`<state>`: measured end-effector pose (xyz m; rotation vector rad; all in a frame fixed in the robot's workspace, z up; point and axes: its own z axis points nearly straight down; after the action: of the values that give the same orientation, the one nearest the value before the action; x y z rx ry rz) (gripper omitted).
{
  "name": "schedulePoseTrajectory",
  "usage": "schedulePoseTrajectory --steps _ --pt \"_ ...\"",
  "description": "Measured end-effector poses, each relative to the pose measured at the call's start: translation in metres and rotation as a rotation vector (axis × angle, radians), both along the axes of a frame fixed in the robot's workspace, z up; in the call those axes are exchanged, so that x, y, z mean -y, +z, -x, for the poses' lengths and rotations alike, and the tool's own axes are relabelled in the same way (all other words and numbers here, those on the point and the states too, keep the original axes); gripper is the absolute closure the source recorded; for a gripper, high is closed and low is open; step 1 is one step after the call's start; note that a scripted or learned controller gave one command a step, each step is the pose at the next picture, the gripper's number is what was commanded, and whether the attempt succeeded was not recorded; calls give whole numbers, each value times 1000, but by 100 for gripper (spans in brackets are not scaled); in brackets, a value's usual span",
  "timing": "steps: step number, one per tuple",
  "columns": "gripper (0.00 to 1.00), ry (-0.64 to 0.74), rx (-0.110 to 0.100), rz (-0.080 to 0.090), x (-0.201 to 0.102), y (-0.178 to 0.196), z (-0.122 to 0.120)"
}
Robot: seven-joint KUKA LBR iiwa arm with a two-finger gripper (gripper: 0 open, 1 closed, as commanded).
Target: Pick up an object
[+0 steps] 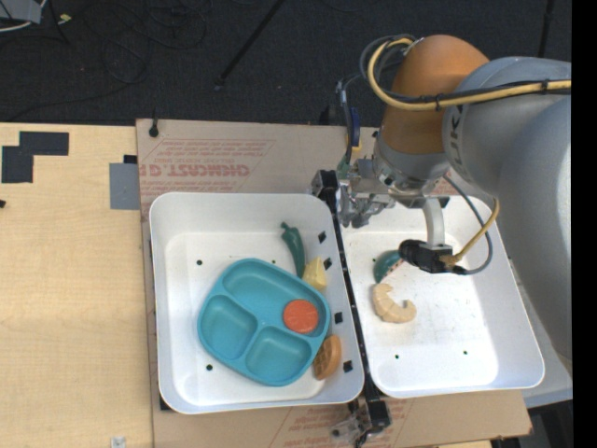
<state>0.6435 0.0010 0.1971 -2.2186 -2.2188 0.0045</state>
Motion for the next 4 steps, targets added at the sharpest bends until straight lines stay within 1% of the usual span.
schedulePoseTrajectory --steps 1,2,3,4 --pt "100 -5 2 3 66 4 6" --pt "100 7 10 -1 -13 85 -1" --pt "100 3 21 0 -26 285 -1" --pt "100 10 -6 0 -142 166 1"
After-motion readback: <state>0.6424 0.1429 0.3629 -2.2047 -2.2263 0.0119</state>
